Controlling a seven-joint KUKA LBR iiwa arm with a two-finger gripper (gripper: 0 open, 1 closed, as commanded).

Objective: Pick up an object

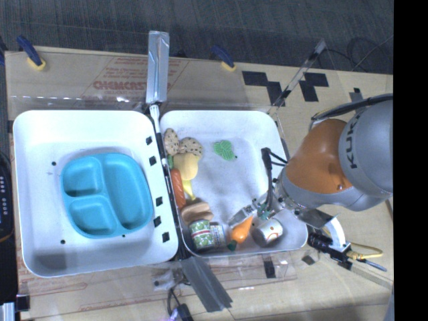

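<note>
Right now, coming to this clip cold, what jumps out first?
The grey arm with its orange band comes in from the right, its pincer low in the right bin's near corner, by a toy carrot. Toy food is heaped along that bin's left wall, with a green piece lying apart. In the left bin sits a bright blue divided tray.

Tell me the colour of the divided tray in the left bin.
Light blue tray, clearest in the camera view.
</note>
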